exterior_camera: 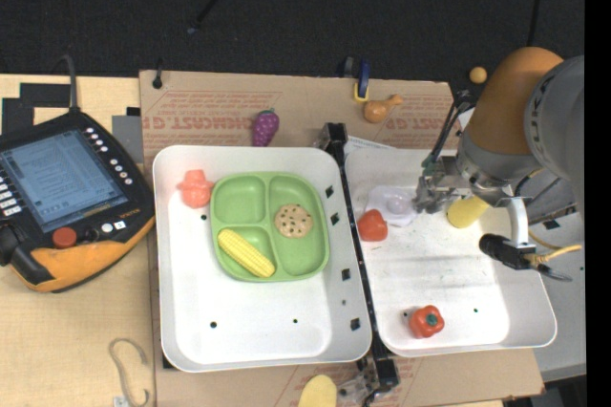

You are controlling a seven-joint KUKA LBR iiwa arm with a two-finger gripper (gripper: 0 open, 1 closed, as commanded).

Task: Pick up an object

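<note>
While the grey arm reaches in over the right bin, its end effector hangs low near that bin's far edge, just beside a pale translucent object; whether it is open or closed I cannot tell from here. A yellow object lies close by the end effector on the arm's side. An orange-red object sits against the right bin's wall nearest the left bin, and a red pepper with a green stem lies near the right bin's front edge. The left bin holds a green divided tray, with a corn cob in one compartment and a cookie in another. A pink object rests just beside the tray, inside the same bin.
</note>
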